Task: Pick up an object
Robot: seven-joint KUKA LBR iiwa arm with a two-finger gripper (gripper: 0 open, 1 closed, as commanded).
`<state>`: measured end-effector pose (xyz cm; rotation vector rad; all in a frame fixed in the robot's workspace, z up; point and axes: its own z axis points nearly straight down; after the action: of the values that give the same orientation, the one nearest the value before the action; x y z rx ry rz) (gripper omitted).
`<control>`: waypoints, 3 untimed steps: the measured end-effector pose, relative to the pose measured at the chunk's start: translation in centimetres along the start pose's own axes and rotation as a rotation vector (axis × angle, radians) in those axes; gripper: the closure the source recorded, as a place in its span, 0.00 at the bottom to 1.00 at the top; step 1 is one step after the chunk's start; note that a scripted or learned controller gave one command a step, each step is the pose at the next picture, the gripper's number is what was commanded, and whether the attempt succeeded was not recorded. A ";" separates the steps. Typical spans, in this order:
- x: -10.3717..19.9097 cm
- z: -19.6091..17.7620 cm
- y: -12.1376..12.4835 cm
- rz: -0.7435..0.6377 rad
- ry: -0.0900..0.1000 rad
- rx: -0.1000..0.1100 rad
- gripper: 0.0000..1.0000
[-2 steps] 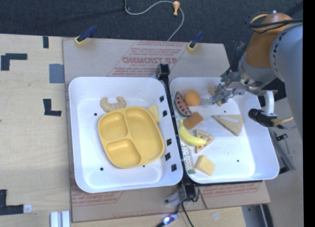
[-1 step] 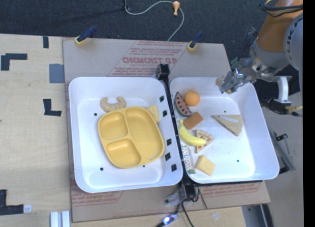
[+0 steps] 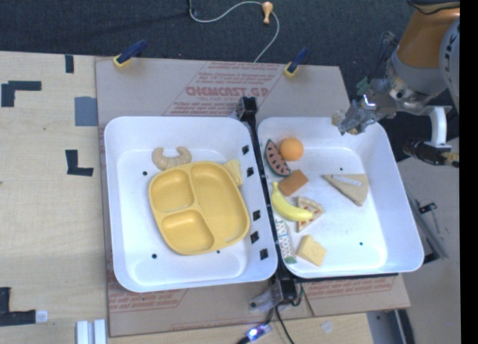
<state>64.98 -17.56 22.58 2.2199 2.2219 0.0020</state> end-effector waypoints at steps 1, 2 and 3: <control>5.8 -0.4 -2.4 -0.004 0.000 0.004 1.00; 9.3 1.2 -4.2 -0.002 0.000 0.006 1.00; 9.3 -0.9 -3.5 -0.001 0.000 0.001 1.00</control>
<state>61.42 -8.26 23.50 2.2190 2.2237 0.0010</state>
